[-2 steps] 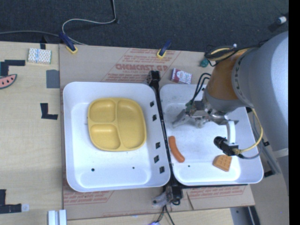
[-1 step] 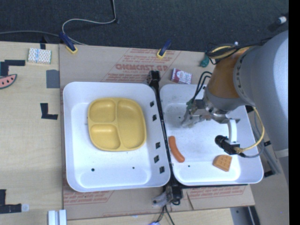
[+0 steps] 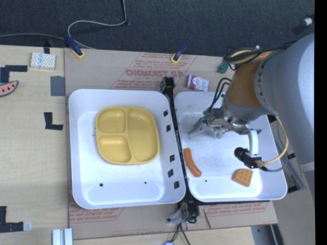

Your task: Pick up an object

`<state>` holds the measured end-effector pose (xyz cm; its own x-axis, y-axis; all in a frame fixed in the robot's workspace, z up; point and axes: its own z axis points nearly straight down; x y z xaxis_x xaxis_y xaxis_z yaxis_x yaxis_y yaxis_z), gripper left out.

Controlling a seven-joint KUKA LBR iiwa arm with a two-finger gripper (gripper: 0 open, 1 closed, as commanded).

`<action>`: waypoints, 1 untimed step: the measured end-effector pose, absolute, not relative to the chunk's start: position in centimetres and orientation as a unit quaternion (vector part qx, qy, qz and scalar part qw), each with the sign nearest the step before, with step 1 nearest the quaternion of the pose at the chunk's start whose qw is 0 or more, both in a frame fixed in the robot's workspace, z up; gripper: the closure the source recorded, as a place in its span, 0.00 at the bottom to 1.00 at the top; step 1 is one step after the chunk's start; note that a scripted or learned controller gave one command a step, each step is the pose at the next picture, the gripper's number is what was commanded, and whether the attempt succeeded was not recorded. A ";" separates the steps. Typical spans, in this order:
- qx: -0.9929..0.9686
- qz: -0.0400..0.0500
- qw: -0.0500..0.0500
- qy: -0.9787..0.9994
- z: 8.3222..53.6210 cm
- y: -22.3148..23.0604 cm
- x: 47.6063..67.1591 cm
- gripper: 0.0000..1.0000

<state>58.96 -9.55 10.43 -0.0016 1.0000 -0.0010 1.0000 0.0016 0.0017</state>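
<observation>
My gripper (image 3: pixel 207 131) hangs over the upper middle of the right bin (image 3: pixel 271 192), open with nothing between its fingers. An orange sausage (image 3: pixel 192 162) lies on the bin floor below and left of the gripper, apart from it. A tan waffle piece (image 3: pixel 242 177) lies near the bin's front right, next to a black fitting on the arm's cable. A yellow divided plate (image 3: pixel 126 135) lies in the left bin (image 3: pixel 82 188).
The grey arm with its orange band (image 3: pixel 245 86) covers the right bin's upper right. A black divider with clips (image 3: pixel 171 131) runs between the bins. A small red-and-white packet (image 3: pixel 196 82) lies on the cardboard behind the right bin.
</observation>
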 end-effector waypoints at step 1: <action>0.707 0.001 0.002 0.708 8.6 -10.0 56.2 0.00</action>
